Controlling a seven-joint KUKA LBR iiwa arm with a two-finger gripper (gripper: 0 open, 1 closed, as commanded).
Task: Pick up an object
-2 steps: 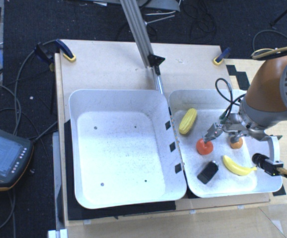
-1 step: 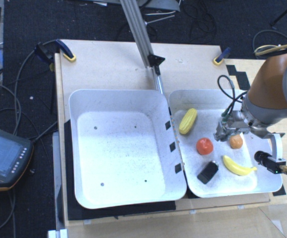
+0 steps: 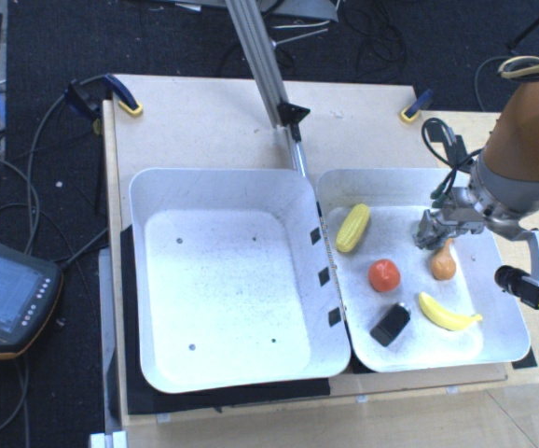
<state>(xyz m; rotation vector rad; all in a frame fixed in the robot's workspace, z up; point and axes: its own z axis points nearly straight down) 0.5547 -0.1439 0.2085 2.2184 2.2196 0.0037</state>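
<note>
The gripper [image 3: 435, 232] hangs low inside the right bin [image 3: 507, 343], directly above and seemingly touching the top of a small orange, pear-shaped object [image 3: 444, 266]. Whether it is released or clenched cannot be told from this angle, because the wrist hides its tip, and nothing can be seen held in it.

Judging by the position, the orange object is the likely target. It lies just below the gripper, toward the near edge of the bin. A red tomato-like ball [image 3: 384, 274] sits to the gripper's left and slightly nearer the camera. A yellow corn cob [image 3: 352, 228] lies further left at about the gripper's level. A banana [image 3: 448, 313] rests beyond the orange object, closer to the front rim, and a black block [image 3: 391, 324] lies down-left of it. The left bin [image 3: 158, 194] stands well apart.

The main risk appears to be an off-centre descent. The orange object is rounded and tapered, so a closing grip could squeeze it sideways and send it rolling toward the banana or the tomato. A close that lands too high on its narrow top may slip off when the arm lifts.
</note>
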